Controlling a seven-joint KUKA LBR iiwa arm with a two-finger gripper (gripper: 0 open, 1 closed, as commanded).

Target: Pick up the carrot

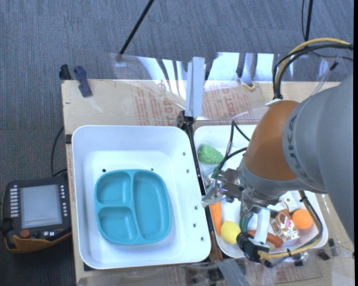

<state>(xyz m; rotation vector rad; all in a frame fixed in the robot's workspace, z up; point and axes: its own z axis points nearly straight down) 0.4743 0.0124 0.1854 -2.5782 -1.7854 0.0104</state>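
The carrot (216,217) is a small orange piece lying lengthwise along the left wall of the right bin (204,140), near its front. My gripper (216,193) hangs low inside that bin, directly above and just behind the carrot's far end. The grey arm with its orange band (274,145) covers much of the bin's middle and right. Whether the gripper touches the carrot is hidden by the wrist.
A yellow lemon-like piece (229,232) lies right beside the carrot. A green item (210,154) sits at the back, an orange ball (302,219) and a red-and-white item (283,224) at the front right. The left bin (83,159) holds a teal divided plate (133,206).
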